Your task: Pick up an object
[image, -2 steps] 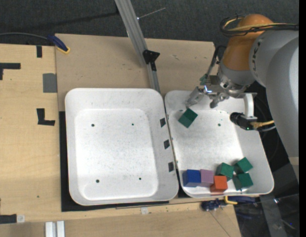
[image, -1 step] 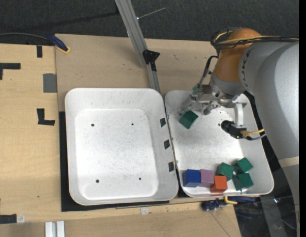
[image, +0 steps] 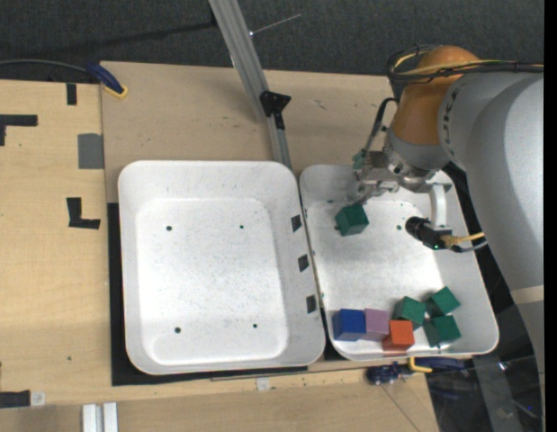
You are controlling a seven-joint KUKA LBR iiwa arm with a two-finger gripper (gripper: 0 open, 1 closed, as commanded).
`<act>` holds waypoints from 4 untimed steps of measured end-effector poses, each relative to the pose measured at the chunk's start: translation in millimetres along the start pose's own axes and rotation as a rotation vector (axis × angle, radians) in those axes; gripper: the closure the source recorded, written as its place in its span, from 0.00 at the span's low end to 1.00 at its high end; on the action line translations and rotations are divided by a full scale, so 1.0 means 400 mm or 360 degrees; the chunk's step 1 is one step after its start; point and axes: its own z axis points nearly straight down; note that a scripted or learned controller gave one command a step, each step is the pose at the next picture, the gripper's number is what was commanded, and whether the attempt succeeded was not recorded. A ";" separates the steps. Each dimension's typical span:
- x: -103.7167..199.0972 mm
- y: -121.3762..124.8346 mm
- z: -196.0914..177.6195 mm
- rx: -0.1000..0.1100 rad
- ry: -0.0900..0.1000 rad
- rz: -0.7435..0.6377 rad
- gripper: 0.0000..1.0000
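Green cube, the block nearest the gripper, sits tilted in the upper part of the right-hand bin, apart from the other blocks. Going from the left of the bench: black tape marks lie on the pale wooden top, with a grey patch above them and a blue-and-yellow clamp at the far edge. Next comes the left bin, a shallow white tray with a few dark dots on its floor and nothing else visible in it. A slanted metal rail runs down from the top of the view to the gap between the two bins, carrying a black bracket. The right bin touches the left one along its side. The gripper hangs just above the green cube, its tips close to the cube's upper edge; whether the fingers are apart, together or touching the cube cannot be told from this angle, and the cube does not clearly sit between them. Along the near edge of the right bin lies a cluster: a blue cube, a pale purple block beside it, an orange cube, and three more green blocks bunched at the right corner. Above the gripper rises the orange band of the grey arm
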 end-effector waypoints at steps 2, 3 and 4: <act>-0.001 0.002 -0.294 -0.0010 -0.0002 0.0003 1.00; 0.131 -0.035 -0.326 0.0000 0.0003 -0.0004 1.00; 0.239 -0.088 -0.322 0.0003 0.0001 -0.0003 1.00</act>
